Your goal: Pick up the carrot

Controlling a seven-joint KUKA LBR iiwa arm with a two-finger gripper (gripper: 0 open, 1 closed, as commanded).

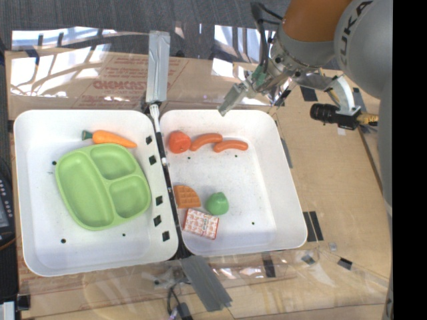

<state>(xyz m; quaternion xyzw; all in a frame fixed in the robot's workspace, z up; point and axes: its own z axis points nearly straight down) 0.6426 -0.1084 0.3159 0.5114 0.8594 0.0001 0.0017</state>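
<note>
The carrot (pixel 112 138), orange with a dark green stub at its left end, lies in the left bin (pixel 33 179) near the back wall. It rests just behind the green divided plate (pixel 101 185). My gripper (pixel 231 102) hangs raised over the back rim of the right bin (pixel 280 199), pointing down and to the left. It is far to the right of the carrot, and nothing hangs from it.
The right bin holds a red tomato (pixel 178 142), two sausages (pixel 206 140) (pixel 231 146), a waffle (pixel 187 196), a green round fruit (pixel 217 204) and a small patterned packet (pixel 201 224). A taped ridge (pixel 160 172) separates the bins. Cardboard lies behind them.
</note>
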